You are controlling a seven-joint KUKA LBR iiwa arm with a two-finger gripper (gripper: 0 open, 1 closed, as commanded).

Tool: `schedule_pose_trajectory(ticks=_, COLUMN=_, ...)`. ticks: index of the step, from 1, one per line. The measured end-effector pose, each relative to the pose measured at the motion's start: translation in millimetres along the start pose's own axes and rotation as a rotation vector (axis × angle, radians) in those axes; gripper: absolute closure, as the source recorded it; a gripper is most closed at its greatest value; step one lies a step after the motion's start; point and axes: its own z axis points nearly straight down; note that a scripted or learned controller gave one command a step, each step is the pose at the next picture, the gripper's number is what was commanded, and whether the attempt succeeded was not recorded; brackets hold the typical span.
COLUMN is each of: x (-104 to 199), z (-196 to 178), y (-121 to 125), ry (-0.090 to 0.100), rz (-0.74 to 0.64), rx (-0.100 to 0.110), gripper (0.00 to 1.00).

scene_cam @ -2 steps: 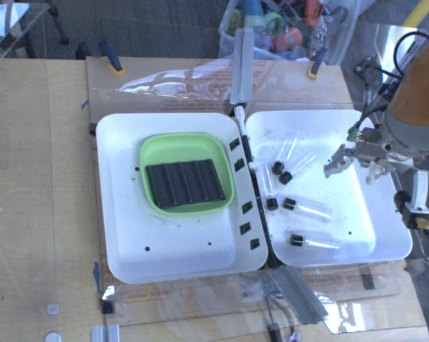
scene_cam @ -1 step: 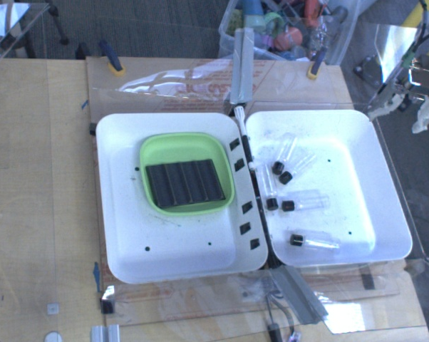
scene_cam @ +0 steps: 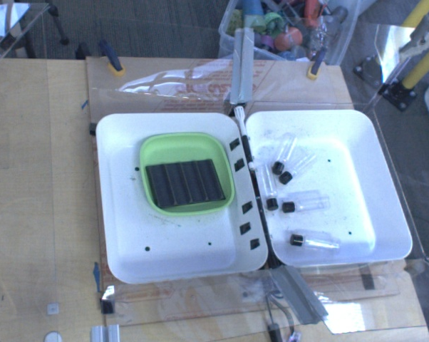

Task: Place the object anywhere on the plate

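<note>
Two shallow white bins sit edge to edge on a pale wooden bench (scene_cam: 36,191), photographed from above at a slant. In the left bin (scene_cam: 122,191) a lime-green square plate (scene_cam: 186,142) with rounded corners lies a little above the bin's middle. A black ribbed block (scene_cam: 184,182) rests flat inside the plate, its grooves running roughly top to bottom of the view, its lower edge close to the plate's near rim.

The right bin (scene_cam: 364,162) holds five clear vials with black caps, all lying on their sides in the half nearer the divider, well apart from the plate. Two of them (scene_cam: 286,152) (scene_cam: 300,166) lie close together at the top of the group, caps pointing down-left. A third (scene_cam: 266,184) lies along the bin's left wall, a fourth (scene_cam: 311,201) just beside its cap, and the fifth (scene_cam: 320,244) lies alone near the bin's lower edge.

A row of small black clips (scene_cam: 243,184) lines the seam where the bins meet, and a grey metal bar (scene_cam: 241,66) stands up from the far end of that seam. Crinkled clear plastic sheeting (scene_cam: 179,84) lies on the bench behind the left bin, with an orange-tipped clamp (scene_cam: 115,64) at one back corner and another (scene_cam: 316,66) at the other. Beyond the bench a clear tote (scene_cam: 286,13) is heaped with coloured toys
</note>
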Motion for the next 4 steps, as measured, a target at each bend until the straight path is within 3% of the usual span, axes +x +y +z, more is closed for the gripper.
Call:
schedule_pose_trajectory(ticks=1, x=1.1, z=0.4, y=0.0, ry=0.001, rz=-0.001, rx=0.001, gripper=0.0)
schedule_pose_trajectory(ticks=2, x=-3.6, z=1.1, y=3.2, ry=0.0, rz=0.152, rx=0.0, gripper=0.0)
schedule_pose_trajectory(ticks=4, x=-3.9, z=1.0, y=3.2, ry=0.0, rz=0.153, rx=0.0, gripper=0.0)
